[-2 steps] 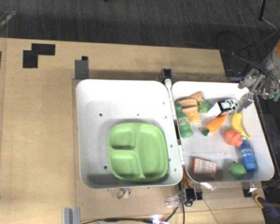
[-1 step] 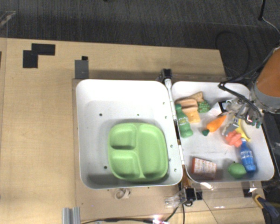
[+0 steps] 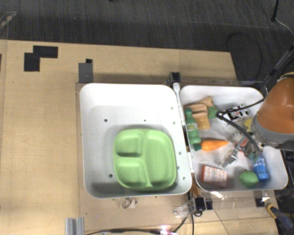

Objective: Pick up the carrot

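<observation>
On the desk [image 3: 39, 146] we see two shallow white bins side by side. The left bin [image 3: 95, 131] carries a green divided plate [image 3: 144, 156]. The right bin [image 3: 279, 177] is crowded, and the grey arm with its orange band [image 3: 283, 112] reaches over it from the right.

The hand [image 3: 233, 153] hangs low in the middle of the right bin, amid dark cables. We cannot tell how its grip stands, since wires and glare blur that part, and nothing can be seen held in it.

The carrot [image 3: 214, 145] lies flat, pointing roughly left to right, just left of the hand and close to touching it. Just left of the carrot, along the bin's wall, stands a green bottle [image 3: 192, 131]. A tan block [image 3: 201, 112] lies above the carrot, and a red-and-white packet [image 3: 214, 174] below it. A green ball [image 3: 249, 178] and a small blue bottle [image 3: 260, 169] sit near the lower right corner.

We judge that the step in hand is the approach. To do it well, we would centre the hand over the carrot's thick middle, turn the grip across its narrow width, and come straight down, keeping clear of the green bottle. A close on the tapered end would likely slip.
</observation>
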### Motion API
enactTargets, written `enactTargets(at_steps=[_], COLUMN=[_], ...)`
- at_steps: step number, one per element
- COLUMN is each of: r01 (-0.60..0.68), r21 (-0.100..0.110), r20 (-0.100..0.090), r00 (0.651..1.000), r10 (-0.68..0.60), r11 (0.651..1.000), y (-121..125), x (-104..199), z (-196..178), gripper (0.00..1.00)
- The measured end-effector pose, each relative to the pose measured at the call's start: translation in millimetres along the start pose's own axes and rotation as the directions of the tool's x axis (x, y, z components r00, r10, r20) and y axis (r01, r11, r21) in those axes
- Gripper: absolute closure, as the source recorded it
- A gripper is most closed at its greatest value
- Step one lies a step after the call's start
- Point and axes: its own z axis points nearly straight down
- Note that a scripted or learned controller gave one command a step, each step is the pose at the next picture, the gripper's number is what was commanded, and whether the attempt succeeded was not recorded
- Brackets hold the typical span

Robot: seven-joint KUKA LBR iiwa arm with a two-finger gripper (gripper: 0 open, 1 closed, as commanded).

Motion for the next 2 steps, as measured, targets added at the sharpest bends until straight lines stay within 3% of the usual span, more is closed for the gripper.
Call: enactTargets(at_steps=[1,2], r01=[0.104,0.009], r21=[-0.002,-0.001], r20=[0.009,0.0], r00=[0.995,1.0], r10=[-0.104,-0.009], r11=[0.995,1.0], y=[9.6,21.9], x=[-50.7,28.8], z=[-173.1,-13.1], gripper=[0.0,0.0])
